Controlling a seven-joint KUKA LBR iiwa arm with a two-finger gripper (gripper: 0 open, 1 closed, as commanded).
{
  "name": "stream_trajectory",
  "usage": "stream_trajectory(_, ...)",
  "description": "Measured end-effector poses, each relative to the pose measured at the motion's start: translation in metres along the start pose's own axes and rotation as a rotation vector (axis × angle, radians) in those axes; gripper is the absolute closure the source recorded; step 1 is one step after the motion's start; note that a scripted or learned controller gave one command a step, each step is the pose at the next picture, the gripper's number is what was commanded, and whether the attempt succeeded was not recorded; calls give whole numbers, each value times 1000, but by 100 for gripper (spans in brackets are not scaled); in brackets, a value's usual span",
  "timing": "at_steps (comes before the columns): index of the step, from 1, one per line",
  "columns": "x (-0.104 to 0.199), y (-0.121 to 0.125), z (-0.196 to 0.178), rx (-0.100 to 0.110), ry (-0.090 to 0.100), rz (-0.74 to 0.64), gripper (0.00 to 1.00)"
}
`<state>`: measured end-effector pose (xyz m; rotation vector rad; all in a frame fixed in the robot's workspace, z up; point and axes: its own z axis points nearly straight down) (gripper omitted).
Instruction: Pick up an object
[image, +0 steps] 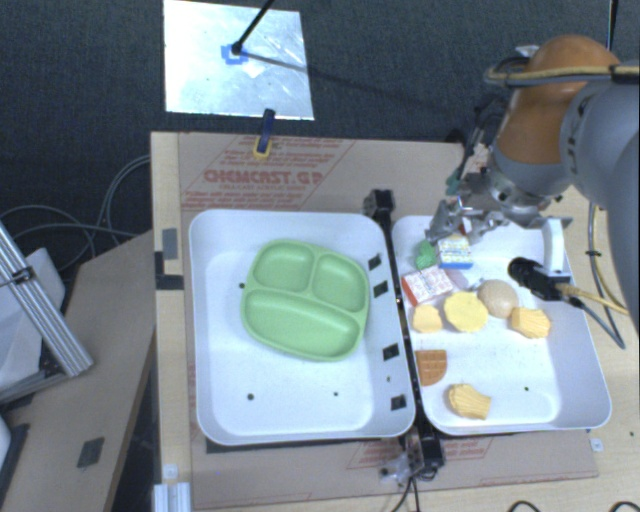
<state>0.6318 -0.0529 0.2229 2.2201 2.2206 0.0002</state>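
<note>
Dark carpet surrounds my bench, where a cardboard sheet (270, 165) carries two white bins. From here the left bin (215, 330) holds a green divided plate (305, 300); the right bin (580, 385) holds the toy food — yellow pieces, a beige egg shape (497, 296), a red-and-white packet (428, 286). My gripper (448, 222) hangs low over that bin's far corner, just above a small blue-and-white box (455, 252), and I judge nothing lifted yet — the grasp and lift remain. How wide it stands I cannot tell.
</note>
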Motion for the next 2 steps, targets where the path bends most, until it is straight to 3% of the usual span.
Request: stream_trajectory(2,10,12,-7,-3,1,-5,100)
